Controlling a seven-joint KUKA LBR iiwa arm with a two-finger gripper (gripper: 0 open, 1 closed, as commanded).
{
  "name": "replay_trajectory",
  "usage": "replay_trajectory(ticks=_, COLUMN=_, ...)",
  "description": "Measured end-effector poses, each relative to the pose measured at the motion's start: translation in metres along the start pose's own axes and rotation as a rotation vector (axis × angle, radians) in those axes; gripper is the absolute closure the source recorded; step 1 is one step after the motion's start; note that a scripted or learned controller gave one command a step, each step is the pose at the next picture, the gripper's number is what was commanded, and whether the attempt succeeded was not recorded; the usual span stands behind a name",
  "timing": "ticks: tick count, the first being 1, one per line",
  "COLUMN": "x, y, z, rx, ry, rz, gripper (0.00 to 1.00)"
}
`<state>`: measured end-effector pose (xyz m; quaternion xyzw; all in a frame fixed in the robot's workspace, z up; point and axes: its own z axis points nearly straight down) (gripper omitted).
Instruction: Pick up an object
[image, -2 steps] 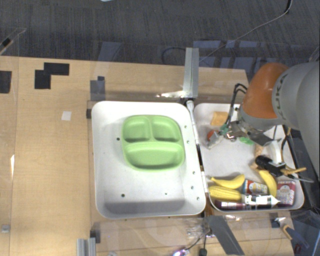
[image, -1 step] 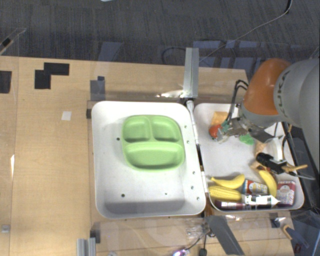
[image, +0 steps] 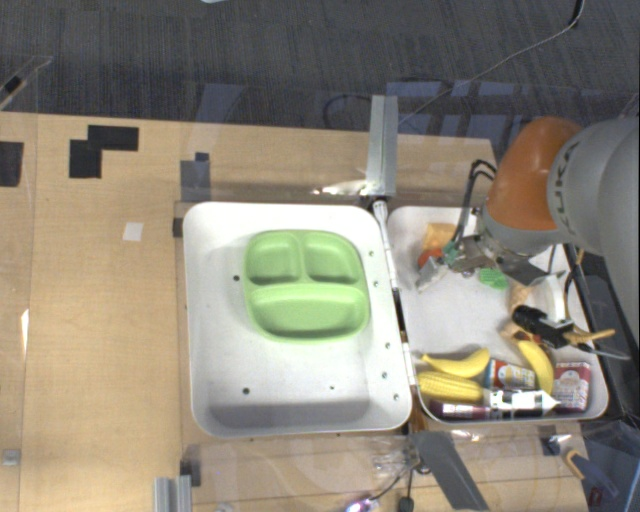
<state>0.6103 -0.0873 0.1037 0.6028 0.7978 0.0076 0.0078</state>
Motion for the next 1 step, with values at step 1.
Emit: replay_trajectory(ticks=1, x=-0.0273, y=0.0553, z=0.0164, rx=0.014, ry=0.000, rz=0.052, gripper=0.00)
